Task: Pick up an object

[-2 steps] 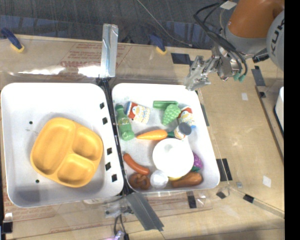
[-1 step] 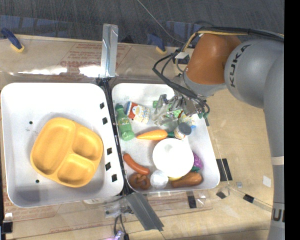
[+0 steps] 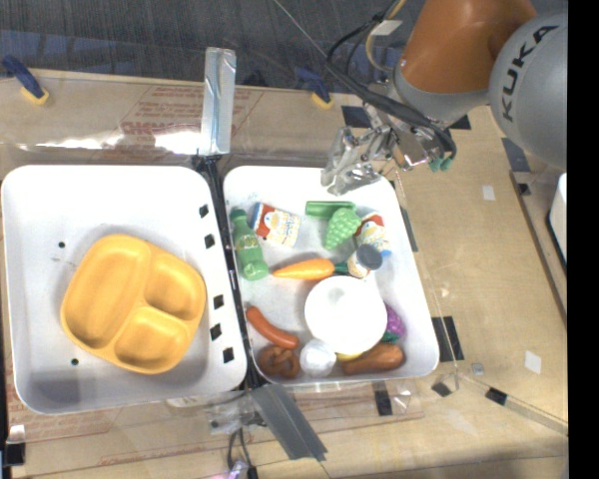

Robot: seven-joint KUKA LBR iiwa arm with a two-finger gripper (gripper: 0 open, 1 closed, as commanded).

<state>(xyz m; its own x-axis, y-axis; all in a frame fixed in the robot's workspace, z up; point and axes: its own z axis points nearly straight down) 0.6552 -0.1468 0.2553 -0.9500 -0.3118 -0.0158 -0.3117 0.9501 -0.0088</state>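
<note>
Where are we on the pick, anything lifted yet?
Nothing looks lifted: the carrot, sausage and white plate all lie in the right bin. The gripper hangs over that bin's far edge with nothing visible between its fingers. Descent, grasp and lift remain.

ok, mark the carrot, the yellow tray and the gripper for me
carrot (image 3: 301,267), camera view, middle of its orange body
yellow tray (image 3: 132,301), camera view, centre where its dividers meet
gripper (image 3: 351,173), camera view, between its fingertips
</note>
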